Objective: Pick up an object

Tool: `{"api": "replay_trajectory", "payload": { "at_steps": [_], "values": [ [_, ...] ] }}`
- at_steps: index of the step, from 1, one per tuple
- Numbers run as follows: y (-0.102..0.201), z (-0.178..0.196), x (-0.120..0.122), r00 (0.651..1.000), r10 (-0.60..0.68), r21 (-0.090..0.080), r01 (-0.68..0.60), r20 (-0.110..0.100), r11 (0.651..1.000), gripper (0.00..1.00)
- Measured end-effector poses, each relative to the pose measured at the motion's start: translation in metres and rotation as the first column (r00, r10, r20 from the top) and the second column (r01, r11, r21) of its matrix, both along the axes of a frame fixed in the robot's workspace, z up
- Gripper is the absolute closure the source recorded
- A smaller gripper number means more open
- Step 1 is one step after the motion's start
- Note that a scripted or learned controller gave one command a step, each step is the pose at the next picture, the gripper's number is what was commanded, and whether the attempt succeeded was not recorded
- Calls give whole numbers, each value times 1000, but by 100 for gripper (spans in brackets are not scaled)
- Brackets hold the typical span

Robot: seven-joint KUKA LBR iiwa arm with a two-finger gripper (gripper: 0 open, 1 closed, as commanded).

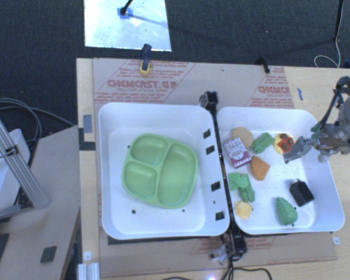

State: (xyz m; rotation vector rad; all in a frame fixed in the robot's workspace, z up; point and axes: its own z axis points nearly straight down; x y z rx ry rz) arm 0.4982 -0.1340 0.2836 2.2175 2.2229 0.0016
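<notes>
The right bin (326, 214) holds several toy foods: a tan round piece (242, 135), a green pepper (262, 142), a yellow and red item (283, 142), a pink and white box (236, 152), an orange wedge (259, 168), a green leafy piece (241, 184), a small yellow piece (242, 209), a green lump (286, 211) and a black block (301, 192). My gripper (296, 149) reaches in from the right over this bin, just right of the yellow and red item and above the black block. Nothing is visibly held.
The left bin (114, 214) holds a green divided plate (161, 170). A black hinge strip (217, 168) runs between the bins. Cardboard (163, 80) lies under both. A yellow clamp (145, 60) sits at the back edge, and a metal frame (11, 156) stands at the left.
</notes>
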Motion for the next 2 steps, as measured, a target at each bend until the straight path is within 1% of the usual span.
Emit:
{"api": "replay_trajectory", "payload": {
  "at_steps": [1, 2],
  "values": [
    [34, -38, 91, 1000, 7, 1, -7, 2, 1000, 0],
    [34, -182, 137, 1000, 1, -1, -1, 15, 1000, 0]
  ]
}}
